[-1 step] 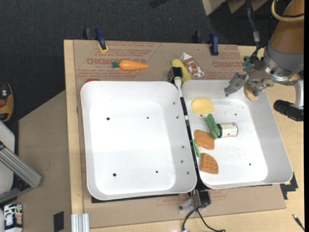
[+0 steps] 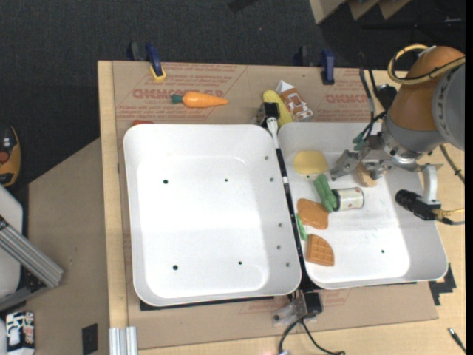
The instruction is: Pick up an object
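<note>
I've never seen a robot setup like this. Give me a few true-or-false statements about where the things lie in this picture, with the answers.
1. The orange toy carrot lies inside the left white bin. False: it lies on the brown board behind that bin.
2. The waffle-patterned orange piece lies in the right white bin. True.
3. The pale yellow rounded piece lies nearer the camera than the waffle piece. False: it lies farther back.
4. The grey arm's gripper is over the right bin. True.
5. The small white can sits beside the green stick. True.
</note>
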You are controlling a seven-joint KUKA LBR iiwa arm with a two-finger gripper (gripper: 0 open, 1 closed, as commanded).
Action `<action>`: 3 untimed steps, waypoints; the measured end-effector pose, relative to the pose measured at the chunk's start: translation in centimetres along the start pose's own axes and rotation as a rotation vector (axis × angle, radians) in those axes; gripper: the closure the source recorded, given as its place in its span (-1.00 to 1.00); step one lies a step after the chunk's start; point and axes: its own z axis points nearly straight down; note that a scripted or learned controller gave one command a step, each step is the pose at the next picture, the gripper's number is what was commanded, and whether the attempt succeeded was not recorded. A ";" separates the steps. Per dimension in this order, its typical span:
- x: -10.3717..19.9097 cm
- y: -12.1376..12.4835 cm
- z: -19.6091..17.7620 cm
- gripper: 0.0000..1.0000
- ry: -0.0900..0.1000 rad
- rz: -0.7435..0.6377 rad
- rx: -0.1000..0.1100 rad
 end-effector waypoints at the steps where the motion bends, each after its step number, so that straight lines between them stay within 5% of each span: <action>1: 0.0 0.5 -2.0 1.00 -0.004 -0.002 -0.018; 2: 5.1 5.0 -8.5 1.00 -0.002 -0.010 -0.025; 3: 12.1 4.7 -9.9 1.00 0.001 -0.011 -0.018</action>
